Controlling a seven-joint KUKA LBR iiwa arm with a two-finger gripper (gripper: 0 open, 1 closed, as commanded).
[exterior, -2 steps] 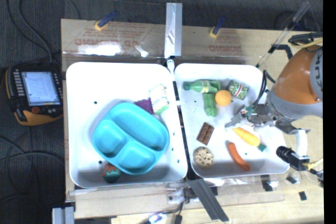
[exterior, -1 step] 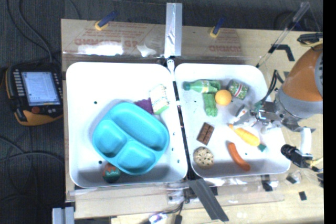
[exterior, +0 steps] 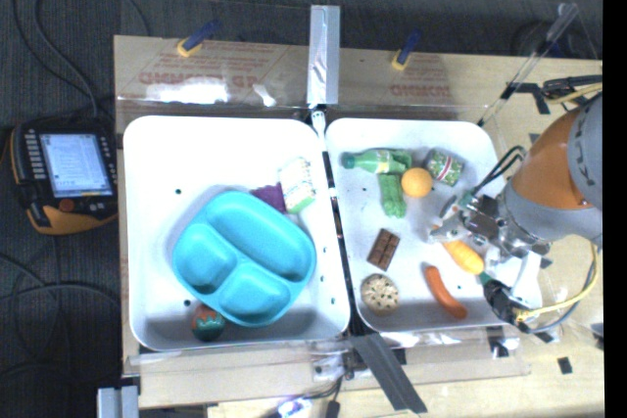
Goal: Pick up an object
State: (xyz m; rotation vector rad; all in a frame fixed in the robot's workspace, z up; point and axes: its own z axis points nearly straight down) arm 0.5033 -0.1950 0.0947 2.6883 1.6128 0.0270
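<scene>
1. Grey and orange-banded, the arm (exterior: 563, 176) reaches in from the frame's right edge, bent low over the right bin (exterior: 345, 245).
2. Whether its jaws are parted or closed cannot be told; the gripper (exterior: 468, 220) hangs just above a yellow-orange oblong object (exterior: 463, 256) at the bin's lower right.

Right bin (exterior: 411, 134) strewn with toy foods, green bottle (exterior: 375, 162) lying flat near its far wall, orange ball (exterior: 416, 182) beside a green-and-red can (exterior: 446, 166), brown chocolate bar (exterior: 383, 249) mid-floor, speckled cookie (exterior: 379, 291) and orange-red sausage (exterior: 445, 292) along the near edge
</scene>
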